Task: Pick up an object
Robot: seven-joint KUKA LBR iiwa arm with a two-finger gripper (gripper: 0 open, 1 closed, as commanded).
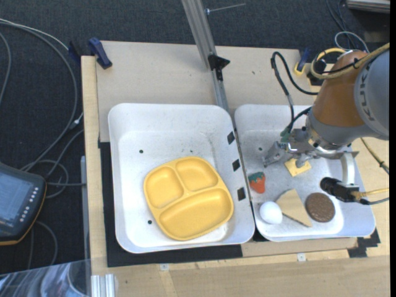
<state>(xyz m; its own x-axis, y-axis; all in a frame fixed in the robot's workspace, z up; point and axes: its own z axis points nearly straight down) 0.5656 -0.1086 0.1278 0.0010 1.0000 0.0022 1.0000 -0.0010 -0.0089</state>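
My gripper (288, 158) hangs low over the middle of the right bin (266, 119), under the grey and orange arm (340, 101) that reaches in from the right. A small yellow block (299, 168) lies right under it, partly covered by it. Whether the gripper touches the block is not visible. Nearer the front of this bin lie a small red and green piece (257, 182), a white egg (270, 213), a tan wedge (294, 206) and a round brown cookie (320, 207).
The left bin (124, 129) holds a yellow divided plate (189, 197) in its front half. A slanted metal pole (201, 26) comes down to the gap between the bins. Cables (281, 73) trail over the bench behind the right bin.
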